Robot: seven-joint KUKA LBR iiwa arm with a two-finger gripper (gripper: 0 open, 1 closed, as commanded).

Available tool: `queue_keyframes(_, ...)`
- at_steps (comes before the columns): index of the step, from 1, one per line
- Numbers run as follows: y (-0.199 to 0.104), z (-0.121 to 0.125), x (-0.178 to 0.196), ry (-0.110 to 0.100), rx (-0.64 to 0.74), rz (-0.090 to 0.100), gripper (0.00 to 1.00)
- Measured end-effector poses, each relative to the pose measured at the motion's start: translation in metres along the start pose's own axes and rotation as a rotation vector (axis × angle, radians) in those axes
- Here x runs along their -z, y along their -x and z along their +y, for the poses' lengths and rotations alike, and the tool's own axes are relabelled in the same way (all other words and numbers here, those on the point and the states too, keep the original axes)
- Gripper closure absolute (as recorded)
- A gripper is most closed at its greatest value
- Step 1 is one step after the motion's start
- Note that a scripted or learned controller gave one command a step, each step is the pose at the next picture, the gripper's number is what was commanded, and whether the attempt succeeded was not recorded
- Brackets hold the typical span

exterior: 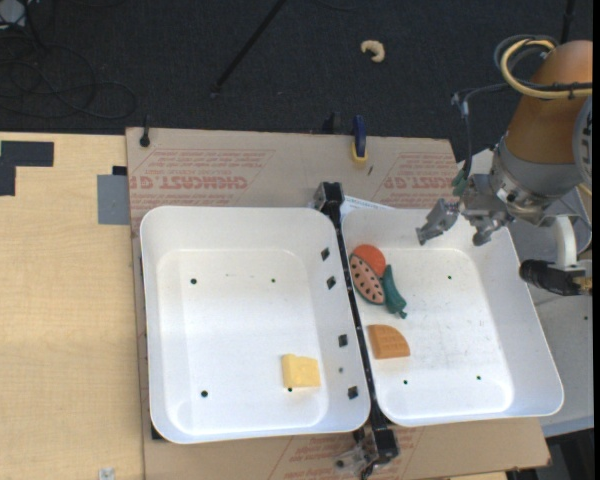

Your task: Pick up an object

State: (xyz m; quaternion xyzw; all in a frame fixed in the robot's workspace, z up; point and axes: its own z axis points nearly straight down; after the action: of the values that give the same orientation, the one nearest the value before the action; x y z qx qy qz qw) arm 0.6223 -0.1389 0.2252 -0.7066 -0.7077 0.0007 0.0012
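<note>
Nearest us, a yellow block (301, 372) lies in the left bin (170, 268). We see an orange wedge (388, 342) and a strawberry toy (370, 274) in the right bin (500, 368). Our end effector (460, 223) hovers over that bin's far edge, fingers spread, holding nothing.

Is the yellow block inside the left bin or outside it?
Inside. The yellow block lies on the left bin floor, near its lower right corner, within the rim.
</note>
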Motion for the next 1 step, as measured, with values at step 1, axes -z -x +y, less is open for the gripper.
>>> queue_keyframes(1, -0.0135, -0.0067, -0.1443, -0.002, 0.0, 0.0, 0.0)
